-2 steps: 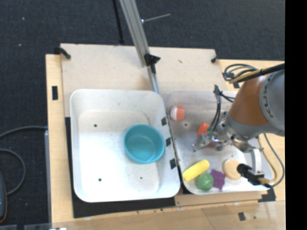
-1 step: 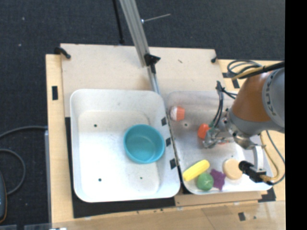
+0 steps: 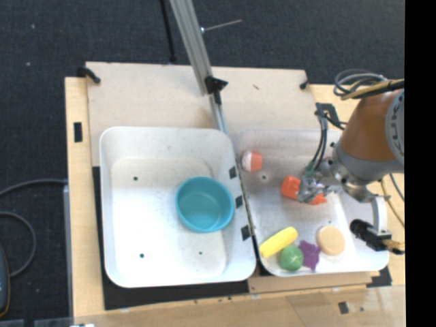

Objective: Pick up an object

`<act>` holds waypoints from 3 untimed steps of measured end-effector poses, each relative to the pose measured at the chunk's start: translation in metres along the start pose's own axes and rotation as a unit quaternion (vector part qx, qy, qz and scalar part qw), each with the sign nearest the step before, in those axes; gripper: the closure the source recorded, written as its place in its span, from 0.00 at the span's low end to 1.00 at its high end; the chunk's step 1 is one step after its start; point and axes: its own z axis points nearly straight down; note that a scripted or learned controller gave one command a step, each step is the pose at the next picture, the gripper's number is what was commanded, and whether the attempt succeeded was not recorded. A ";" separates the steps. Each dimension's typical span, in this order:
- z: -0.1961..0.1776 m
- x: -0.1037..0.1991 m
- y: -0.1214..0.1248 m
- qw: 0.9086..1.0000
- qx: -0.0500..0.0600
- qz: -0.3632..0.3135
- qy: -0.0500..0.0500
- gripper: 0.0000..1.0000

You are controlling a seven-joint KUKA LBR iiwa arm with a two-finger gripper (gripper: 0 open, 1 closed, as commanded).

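End effector (image 3: pixel 315 191) beside orange object (image 3: pixel 291 187) (axis unclear)

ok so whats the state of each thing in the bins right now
blue bowl: upright, alone in the left bin
orange cup: on its side, right beside the gripper
orange and white piece: lying apart near the divider
yellow corn: lying flat, touching the green ball
purple piece: flat
tan disc: flat

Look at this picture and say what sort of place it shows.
Probably a robotics lab test bench: a grey and orange robot arm reaches over two white bins, one with a blue bowl, the other with small toys such as a yellow banana.
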 end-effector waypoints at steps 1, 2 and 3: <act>-0.044 0.001 0.002 1.000 0.000 -0.002 0.000 1.00; -0.091 -0.006 0.000 1.000 -0.001 -0.002 -0.001 1.00; -0.094 0.042 0.030 1.000 0.001 -0.004 0.001 1.00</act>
